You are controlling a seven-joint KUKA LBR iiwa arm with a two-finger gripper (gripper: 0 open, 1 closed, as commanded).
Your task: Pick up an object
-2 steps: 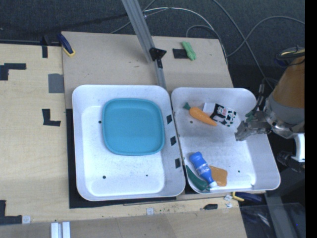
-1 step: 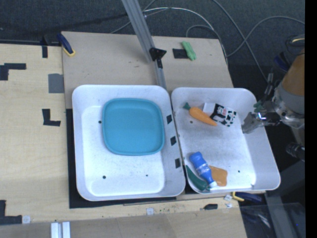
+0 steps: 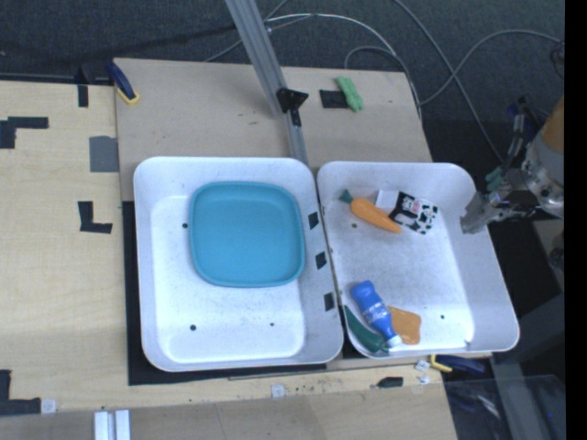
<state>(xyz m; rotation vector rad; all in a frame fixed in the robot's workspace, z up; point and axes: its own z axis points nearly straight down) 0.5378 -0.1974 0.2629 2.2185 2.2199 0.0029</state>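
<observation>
While the arm sits at the right edge of frame, its claw hangs just outside the right bin's right rim, near the upper corner. Claw state: cannot tell, too small and blurred. Nothing visible in it.

Right bin contents: a carrot, orange with a green top, lies tilted in the upper part, tip pointing down-right. Just beside it on the right, touching or nearly so, is a black-and-white item, small, with a bit of red; can't tell what it is. Both are well apart from the claw, across bare bin floor.

Bottom of the right bin: a blue bottle lies tilted, cap end toward the lower right. An orange piece lies just beside it on the right, touching. A dark green thing lies under the bottle against the bin's lower-left corner, partly hidden.

Left bin: a teal plate, square with rounded corners, lies flat in the upper middle part. Nothing on it.

The two bins sit side by side, rims touching, on the tan bench. A grey pole slants from the top of frame down to the gap between the bins. A green clip lies on the bench above the right bin. A blue-and-yellow clamp sits at the bench's upper-left corner. Cables loop over the dark floor at the upper right.
</observation>
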